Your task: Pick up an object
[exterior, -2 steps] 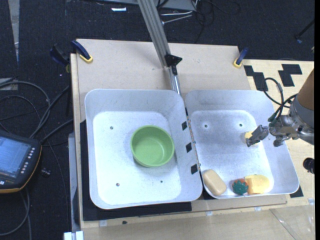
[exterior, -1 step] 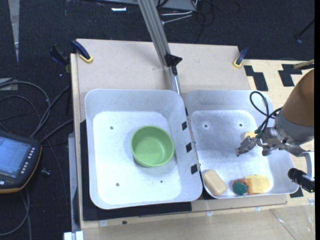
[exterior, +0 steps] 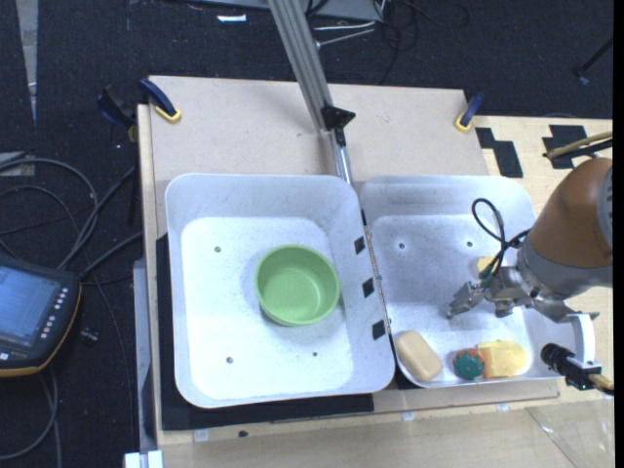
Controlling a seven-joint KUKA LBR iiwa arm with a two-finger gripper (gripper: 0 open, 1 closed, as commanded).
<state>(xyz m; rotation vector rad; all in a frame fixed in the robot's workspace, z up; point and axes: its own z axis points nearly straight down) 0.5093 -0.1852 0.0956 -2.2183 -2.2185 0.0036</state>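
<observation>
Hovering low in the right bin (exterior: 429,222), the gripper (exterior: 466,300) has nothing visible in it; can't tell jaw state, too blurry. 3 objs near front wall: tan oval block (exterior: 418,356), teal-orange ball (exterior: 469,363), yellow lump (exterior: 504,358). Block looks light, firm, prob smooth; grab across short width. Ball details unclear.

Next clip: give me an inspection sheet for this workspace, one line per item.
Surface: tan bench bearing left bin and right bin side by side.
Job's things: green bowl in left bin; tan oval object, small teal-and-red ball and yellow object along right bin's near edge.
Clutter: nothing seen.
Grippers: tool low over right bin, above the three objects; holding nothing visible.
Cables: black loop by the wrist; more on the floor.
Surroundings: pendant at left, metal pole, corner clamps.
</observation>
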